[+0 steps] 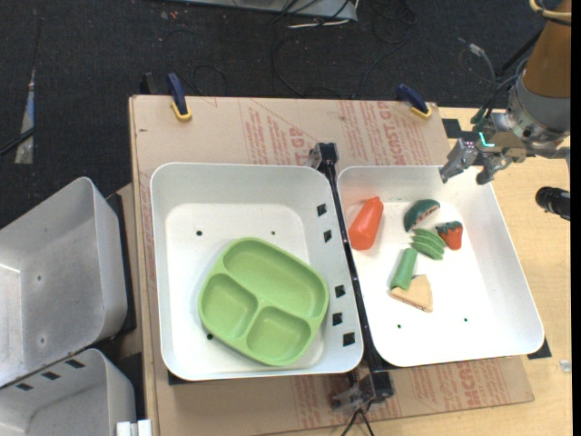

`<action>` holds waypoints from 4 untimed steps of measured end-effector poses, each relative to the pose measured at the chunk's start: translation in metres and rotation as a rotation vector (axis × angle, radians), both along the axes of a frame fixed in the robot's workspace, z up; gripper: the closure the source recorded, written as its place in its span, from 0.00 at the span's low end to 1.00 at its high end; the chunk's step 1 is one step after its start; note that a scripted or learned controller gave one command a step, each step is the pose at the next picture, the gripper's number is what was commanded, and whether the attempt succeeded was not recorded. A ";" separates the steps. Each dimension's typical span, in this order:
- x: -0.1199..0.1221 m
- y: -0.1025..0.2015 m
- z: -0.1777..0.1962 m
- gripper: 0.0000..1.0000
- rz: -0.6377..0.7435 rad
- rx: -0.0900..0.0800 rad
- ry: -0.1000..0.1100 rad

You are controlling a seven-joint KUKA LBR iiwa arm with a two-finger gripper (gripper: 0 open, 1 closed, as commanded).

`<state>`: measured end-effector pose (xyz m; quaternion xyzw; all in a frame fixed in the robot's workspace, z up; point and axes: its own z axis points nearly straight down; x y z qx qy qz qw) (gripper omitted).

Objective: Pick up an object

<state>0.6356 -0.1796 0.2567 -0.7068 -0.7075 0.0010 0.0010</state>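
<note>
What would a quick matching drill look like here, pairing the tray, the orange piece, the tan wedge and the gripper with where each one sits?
Things:
1. green divided tray
2. orange piece
3. tan wedge
4. gripper

Places:
A. over the right bin's far right corner
B. in the left bin
C. right bin, near its left wall
D. right bin, nearest the front of the pile, beside a green stick

Pairs: 1-B, 2-C, 3-D, 4-A
</note>
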 end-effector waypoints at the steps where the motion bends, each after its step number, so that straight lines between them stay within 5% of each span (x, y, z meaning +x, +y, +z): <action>1: 0.001 0.000 0.002 0.00 0.001 -0.001 -0.003; 4: -0.011 -0.003 -0.144 0.00 -0.002 0.000 -0.003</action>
